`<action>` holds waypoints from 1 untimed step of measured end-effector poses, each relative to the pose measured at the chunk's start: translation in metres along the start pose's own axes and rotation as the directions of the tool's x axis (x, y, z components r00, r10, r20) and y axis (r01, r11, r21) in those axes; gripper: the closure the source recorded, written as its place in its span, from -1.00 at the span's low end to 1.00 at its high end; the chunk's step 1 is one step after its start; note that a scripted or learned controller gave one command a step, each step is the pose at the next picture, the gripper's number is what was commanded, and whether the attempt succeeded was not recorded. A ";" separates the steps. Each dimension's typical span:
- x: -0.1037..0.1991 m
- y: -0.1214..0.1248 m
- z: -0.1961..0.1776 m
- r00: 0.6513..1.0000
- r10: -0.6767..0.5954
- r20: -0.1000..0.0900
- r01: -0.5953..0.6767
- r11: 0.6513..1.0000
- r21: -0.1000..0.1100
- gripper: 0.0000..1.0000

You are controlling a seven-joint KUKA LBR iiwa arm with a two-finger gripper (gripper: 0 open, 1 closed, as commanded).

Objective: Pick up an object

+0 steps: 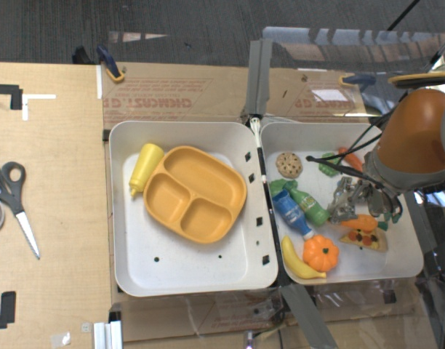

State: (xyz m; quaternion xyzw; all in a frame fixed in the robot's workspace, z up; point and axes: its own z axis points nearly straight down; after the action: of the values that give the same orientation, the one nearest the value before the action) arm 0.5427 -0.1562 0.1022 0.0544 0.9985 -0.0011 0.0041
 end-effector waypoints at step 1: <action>0.000 0.000 0.000 1.000 0.000 0.000 0.000 1.000 0.000 -1.00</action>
State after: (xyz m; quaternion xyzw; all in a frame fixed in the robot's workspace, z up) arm 0.5427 -0.1560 0.1022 0.0544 0.9985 -0.0008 0.0039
